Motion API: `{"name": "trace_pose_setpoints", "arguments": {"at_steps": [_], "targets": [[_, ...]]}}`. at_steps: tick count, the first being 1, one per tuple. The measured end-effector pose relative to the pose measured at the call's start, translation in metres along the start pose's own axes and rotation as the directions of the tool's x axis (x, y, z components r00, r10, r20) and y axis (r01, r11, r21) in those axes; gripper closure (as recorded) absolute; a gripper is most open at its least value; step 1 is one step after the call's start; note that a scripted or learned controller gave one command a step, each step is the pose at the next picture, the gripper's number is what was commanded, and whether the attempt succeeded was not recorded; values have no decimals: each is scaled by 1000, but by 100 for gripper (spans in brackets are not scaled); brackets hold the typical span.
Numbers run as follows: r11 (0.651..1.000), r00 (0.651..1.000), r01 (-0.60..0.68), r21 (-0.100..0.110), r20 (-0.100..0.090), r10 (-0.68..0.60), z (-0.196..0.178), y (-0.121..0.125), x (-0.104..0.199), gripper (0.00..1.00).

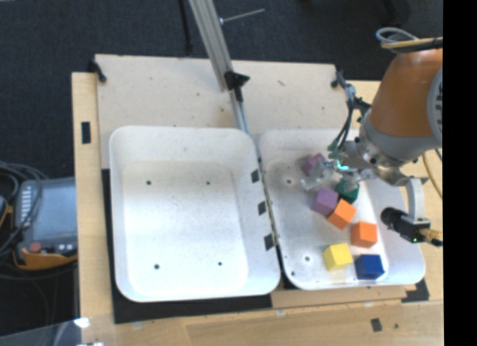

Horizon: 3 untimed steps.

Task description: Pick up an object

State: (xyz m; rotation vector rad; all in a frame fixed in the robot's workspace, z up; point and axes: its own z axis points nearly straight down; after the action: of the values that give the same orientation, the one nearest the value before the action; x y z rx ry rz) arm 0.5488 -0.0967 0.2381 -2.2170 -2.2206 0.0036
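Nearest you, along the front of the right bin (417,266), sit a yellow cube (337,256) and a blue cube (369,266), side by side and just apart. Behind the blue one is an orange cube (364,233), and up and to the left of that a second orange block (342,214) lies tilted, touching a purple block (324,200). Farther back there is another purple piece (312,164), and something dark green (348,189) shows just under the arm's wrist.

As for progress, you have nothing lifted yet, as far as can be judged: every block appears to rest on the bin floor. The gripper (328,177) is down low among the back group, between the far purple piece and the nearer purple block. You cannot tell how far it is spread or whether anything is caught in it, because the wrist and blur hide that. So the grasp and the lift are both left to do, or at least to confirm.

The left bin (186,210) holds no blocks.
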Motion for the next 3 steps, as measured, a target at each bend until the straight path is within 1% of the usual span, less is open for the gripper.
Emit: {"name": "trace_pose_setpoints", "arguments": {"at_steps": [1, 2, 3], "targets": [[1000, 1000, -2, -5, 1, 2, -2, 1, 0, 0], [1000, 1000, -4, 1, 2, 4, 52, 10, 2, 0], [1000, 1000, -4, -7, 5, 4, 105, 19, -7, 0]]}}
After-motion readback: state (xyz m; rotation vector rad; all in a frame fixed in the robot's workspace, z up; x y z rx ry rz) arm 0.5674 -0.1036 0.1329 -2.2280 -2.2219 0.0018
